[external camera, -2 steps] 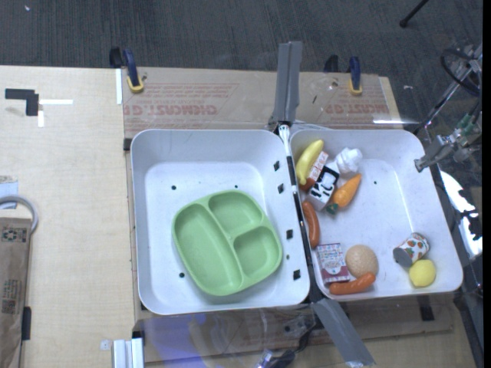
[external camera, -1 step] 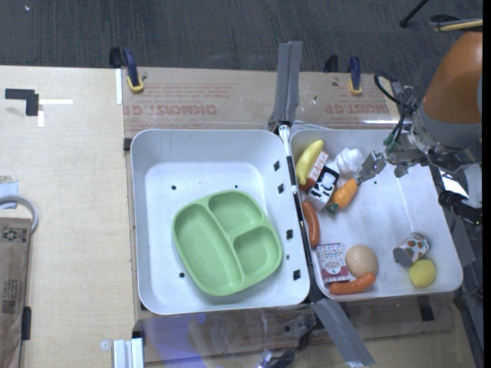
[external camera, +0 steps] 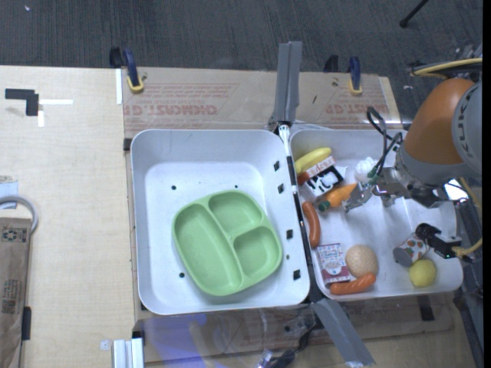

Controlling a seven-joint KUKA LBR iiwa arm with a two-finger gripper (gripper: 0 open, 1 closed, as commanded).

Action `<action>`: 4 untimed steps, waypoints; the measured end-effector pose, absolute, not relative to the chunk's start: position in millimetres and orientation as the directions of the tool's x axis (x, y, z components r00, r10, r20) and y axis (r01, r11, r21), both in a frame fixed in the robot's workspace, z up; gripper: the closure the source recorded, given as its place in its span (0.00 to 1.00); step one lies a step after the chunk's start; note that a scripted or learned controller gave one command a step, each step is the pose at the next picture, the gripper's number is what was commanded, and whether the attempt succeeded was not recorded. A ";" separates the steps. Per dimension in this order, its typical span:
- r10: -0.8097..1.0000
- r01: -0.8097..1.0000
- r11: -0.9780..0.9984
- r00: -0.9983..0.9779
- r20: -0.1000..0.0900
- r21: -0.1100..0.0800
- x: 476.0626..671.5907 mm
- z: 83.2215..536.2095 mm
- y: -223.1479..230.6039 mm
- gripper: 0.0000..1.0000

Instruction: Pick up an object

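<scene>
Reaching into the right bin (external camera: 441, 278), the hand (external camera: 359, 196) (grip state unclear) hovers beside the carrot (external camera: 335, 197).

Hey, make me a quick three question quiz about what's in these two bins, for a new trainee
1. True or false: the green divided plate lies in the left bin.
2. Which lies nearest the hand? A) lemon B) carrot C) bun
3. Fill in: the banana lies at the ___ bin's far end.

Key: 1 true; 2 B; 3 right.
</scene>
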State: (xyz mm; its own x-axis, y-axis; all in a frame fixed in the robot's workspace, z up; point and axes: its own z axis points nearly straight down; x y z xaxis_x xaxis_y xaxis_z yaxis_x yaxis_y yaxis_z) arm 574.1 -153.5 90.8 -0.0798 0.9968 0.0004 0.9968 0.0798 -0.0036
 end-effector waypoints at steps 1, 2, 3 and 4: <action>0.962 0.962 0.272 -0.272 0.000 -0.002 608.3 91.2 -113.0 0.00; 0.965 0.965 0.262 -0.262 -0.010 -0.006 606.2 99.8 -122.6 1.00; 0.965 0.965 0.261 -0.261 -0.002 0.000 586.6 284.0 -177.8 1.00; 1.000 1.000 -0.017 0.017 -0.001 -0.004 590.7 249.3 -100.3 1.00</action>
State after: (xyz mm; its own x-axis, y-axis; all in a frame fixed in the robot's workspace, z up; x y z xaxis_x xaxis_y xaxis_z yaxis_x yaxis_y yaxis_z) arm 590.7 -100.3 249.3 0.0175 0.9998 -0.0009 0.9998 -0.0175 -0.0035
